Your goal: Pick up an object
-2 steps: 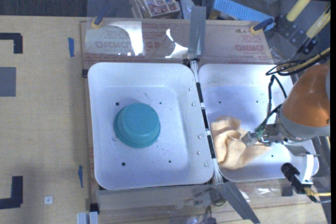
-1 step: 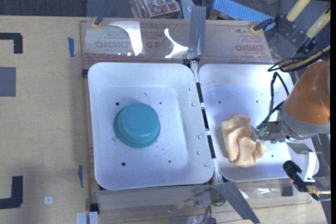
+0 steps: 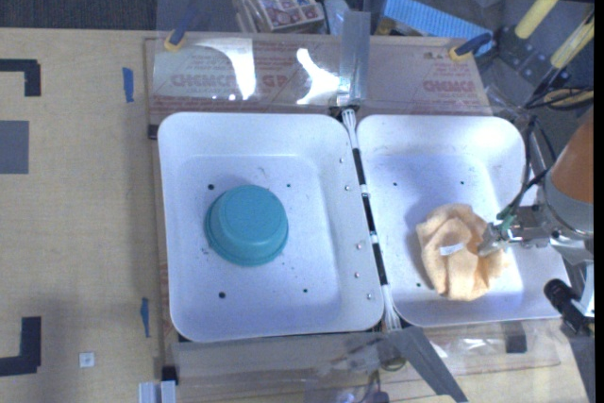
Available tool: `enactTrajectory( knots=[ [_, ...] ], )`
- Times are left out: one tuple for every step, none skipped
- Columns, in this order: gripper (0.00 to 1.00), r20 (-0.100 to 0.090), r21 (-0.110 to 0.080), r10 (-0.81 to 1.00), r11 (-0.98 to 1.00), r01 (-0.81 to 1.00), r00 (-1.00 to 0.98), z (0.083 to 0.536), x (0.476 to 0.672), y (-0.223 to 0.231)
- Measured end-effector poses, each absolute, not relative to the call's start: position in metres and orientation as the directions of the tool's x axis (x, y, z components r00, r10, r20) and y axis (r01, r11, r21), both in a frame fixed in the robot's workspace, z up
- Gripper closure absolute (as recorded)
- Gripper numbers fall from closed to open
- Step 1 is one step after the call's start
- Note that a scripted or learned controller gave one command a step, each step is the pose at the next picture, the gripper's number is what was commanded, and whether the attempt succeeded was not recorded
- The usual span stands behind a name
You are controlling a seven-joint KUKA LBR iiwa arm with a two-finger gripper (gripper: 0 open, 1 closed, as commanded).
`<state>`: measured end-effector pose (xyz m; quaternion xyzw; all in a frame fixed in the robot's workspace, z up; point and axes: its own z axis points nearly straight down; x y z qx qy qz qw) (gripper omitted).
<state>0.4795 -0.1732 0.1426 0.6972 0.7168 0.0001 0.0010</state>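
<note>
From the overhead camera you are looking down at two white bins sitting side by side on the bench. In the left bin (image 3: 189,146) a teal bowl (image 3: 247,224) is lying upside down, a little toward nine o'clock of the bin's middle and well apart from the arm. In the right bin (image 3: 415,146) a crumpled yellow cloth (image 3: 455,252) is resting on the floor toward five o'clock of that bin's middle. The arm is reaching in from three o'clock, its orange band showing at the edge of the picture, and the gripper (image 3: 493,239) is sitting at the three o'clock edge of the cloth, touching or just over the fabric. You cannot tell how wide the tool is standing, because the tips are small and partly lost against the folds, and no fabric is visibly pinched between them, so you should not be counting this as a hold. As a judgement, the cloth is looking like the chosen thing and the approach is mostly done; the cloth is lying flat in the bin, so the closing, the lift and the proof of a real catch are all left to do.
</note>
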Motion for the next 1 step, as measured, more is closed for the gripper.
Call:
enactTrajectory(
  knots=[
    [1.0,-0.002,0.003,0.992,0.129,0.992,-0.129,0.1796,0.5946,-0.1506]
  ],
)
